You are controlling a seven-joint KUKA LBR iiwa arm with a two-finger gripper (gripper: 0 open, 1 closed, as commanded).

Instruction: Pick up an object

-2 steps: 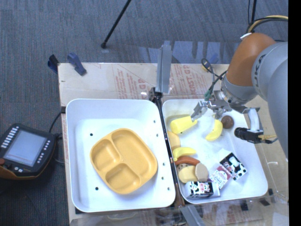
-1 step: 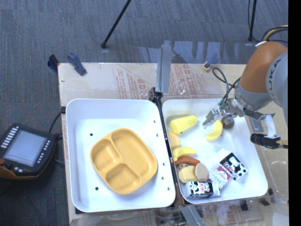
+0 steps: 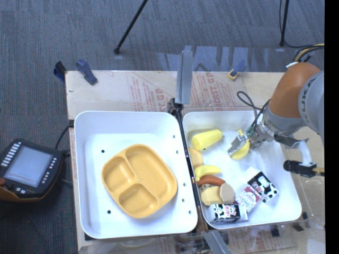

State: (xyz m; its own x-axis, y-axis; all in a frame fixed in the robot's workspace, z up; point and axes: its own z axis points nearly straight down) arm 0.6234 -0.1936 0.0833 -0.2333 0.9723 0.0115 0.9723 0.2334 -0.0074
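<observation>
Yellow plastic, a small banana-like piece (image 3: 241, 150), is seen directly at the jaws (image 3: 239, 143) in the right bin (image 3: 288, 194). The grasp step is judged to be in hand. The jaws are narrowly spread and appear closed against the yellow piece, which shows between the fingertips; a firm grip cannot be confirmed. A straight lift is called for next, with the piece kept clear of the bin wall. Beside the jaws, toward the left bin (image 3: 87, 142), a yellow wedge (image 3: 206, 139) is set. Below the jaws, mixed toy food (image 3: 212, 187) and cartons (image 3: 262, 187) are grouped.
</observation>
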